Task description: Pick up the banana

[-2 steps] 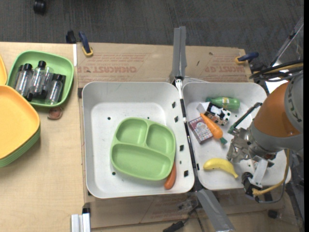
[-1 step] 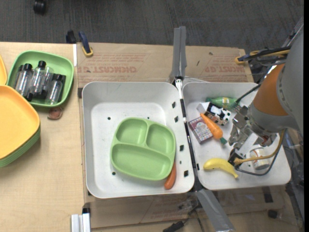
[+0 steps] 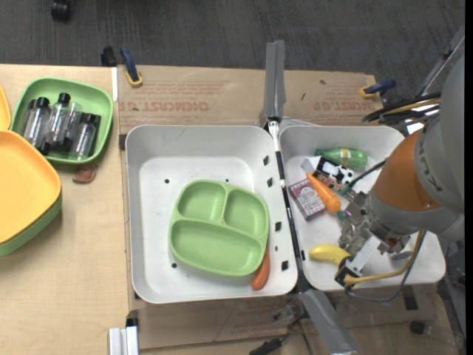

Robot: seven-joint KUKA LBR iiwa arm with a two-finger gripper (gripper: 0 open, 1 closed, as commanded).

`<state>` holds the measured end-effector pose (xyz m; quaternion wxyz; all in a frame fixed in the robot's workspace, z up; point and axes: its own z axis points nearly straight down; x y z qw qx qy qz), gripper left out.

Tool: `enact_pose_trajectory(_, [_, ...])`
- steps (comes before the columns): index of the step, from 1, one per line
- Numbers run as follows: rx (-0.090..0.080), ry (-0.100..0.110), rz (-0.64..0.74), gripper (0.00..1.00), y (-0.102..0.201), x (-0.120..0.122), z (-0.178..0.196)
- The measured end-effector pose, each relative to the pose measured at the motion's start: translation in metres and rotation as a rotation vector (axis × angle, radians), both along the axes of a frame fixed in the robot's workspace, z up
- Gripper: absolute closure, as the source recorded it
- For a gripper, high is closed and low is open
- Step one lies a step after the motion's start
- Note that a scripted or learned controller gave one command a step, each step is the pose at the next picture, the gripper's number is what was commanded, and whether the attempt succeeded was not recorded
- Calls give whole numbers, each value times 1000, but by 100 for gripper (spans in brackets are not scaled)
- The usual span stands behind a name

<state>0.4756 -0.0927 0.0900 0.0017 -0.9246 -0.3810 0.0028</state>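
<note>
We see the small curved yellow banana (image 3: 329,254) lying lengthwise left-to-right at lower right of frame, just left of the pincer (image 3: 353,251); its opening we cannot tell.

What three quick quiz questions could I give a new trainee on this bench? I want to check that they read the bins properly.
1. True or false: the banana lies in the right bin.
2. Which thing rests against the green divided plate in the left bin? A) sausage B) bottle C) carrot
3. Fill in: the gripper is beside the ____.

Key: 1 true. 2 A, the sausage at the plate's lower right edge. 3 banana.
</note>
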Motion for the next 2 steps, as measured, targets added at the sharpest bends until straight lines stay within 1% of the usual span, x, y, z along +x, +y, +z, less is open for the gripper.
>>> enact_pose_trajectory(1, [-2,-1,-252,100,-2,0,1])
enact_pose_trajectory(2, [-4,0,-578,100,0,2,3])
